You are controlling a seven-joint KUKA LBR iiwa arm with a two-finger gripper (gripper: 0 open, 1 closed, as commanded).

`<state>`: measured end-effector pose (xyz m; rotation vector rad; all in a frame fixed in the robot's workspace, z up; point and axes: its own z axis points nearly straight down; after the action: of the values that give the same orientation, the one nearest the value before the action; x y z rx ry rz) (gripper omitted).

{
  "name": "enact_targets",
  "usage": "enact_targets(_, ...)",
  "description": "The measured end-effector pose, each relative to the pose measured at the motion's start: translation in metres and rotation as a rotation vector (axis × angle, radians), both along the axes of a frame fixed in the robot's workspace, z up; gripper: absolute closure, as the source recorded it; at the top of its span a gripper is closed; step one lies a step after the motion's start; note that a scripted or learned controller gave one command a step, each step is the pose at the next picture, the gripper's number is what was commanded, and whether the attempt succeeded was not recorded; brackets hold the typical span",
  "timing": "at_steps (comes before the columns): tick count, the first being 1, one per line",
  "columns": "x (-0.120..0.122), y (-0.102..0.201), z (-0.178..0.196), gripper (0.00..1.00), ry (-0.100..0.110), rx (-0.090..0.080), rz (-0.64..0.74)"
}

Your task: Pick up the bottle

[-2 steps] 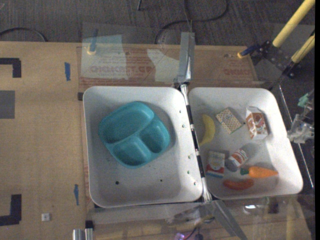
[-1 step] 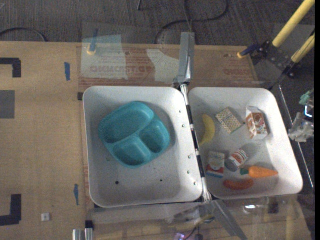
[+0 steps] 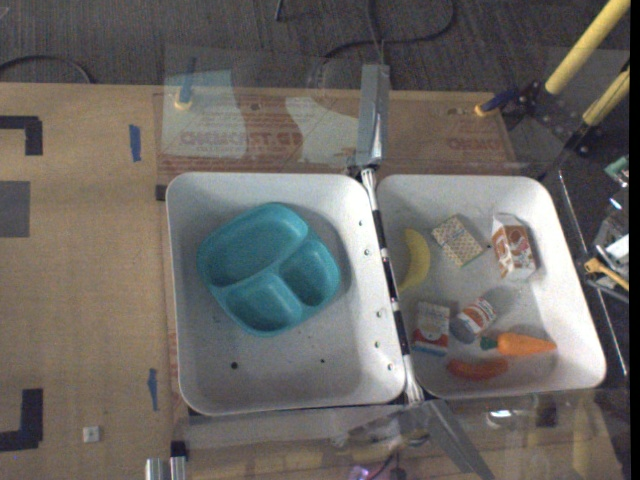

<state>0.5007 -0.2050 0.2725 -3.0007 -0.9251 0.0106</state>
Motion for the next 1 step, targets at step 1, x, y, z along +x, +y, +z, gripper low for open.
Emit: enact_targets(1,-0.0208,0.0284,-0.0370,1.00,0.003,0.000,-0.392)
